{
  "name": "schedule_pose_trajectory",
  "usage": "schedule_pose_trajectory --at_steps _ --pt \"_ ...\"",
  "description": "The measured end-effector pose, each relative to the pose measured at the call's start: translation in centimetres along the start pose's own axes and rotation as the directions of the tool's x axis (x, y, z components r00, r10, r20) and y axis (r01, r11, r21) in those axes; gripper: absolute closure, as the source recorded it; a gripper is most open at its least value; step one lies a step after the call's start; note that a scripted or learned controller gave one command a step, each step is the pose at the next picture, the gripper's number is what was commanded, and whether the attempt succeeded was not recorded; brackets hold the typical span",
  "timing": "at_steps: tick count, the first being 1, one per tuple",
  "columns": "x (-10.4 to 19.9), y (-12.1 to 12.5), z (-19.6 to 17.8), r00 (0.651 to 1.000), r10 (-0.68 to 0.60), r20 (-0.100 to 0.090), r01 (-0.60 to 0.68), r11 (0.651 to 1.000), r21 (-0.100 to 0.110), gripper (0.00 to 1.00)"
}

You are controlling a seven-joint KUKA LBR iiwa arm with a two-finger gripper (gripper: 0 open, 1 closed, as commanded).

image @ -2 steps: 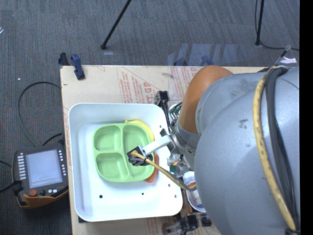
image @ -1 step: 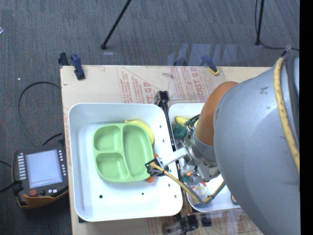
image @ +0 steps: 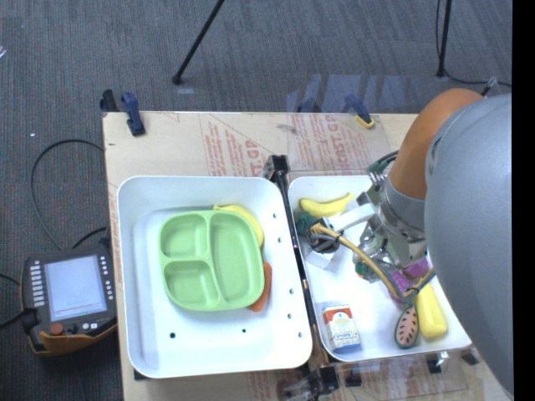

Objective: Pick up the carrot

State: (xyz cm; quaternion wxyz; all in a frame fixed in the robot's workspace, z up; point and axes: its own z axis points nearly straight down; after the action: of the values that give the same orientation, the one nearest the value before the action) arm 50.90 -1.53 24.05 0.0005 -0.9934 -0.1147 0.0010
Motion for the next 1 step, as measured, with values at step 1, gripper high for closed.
schedule_pose_trajectory --at_steps 1 --pt "-0.04 -0.36 0.28 1.000 -0.005 0.006 0.005 1.000 0.004 0.00"
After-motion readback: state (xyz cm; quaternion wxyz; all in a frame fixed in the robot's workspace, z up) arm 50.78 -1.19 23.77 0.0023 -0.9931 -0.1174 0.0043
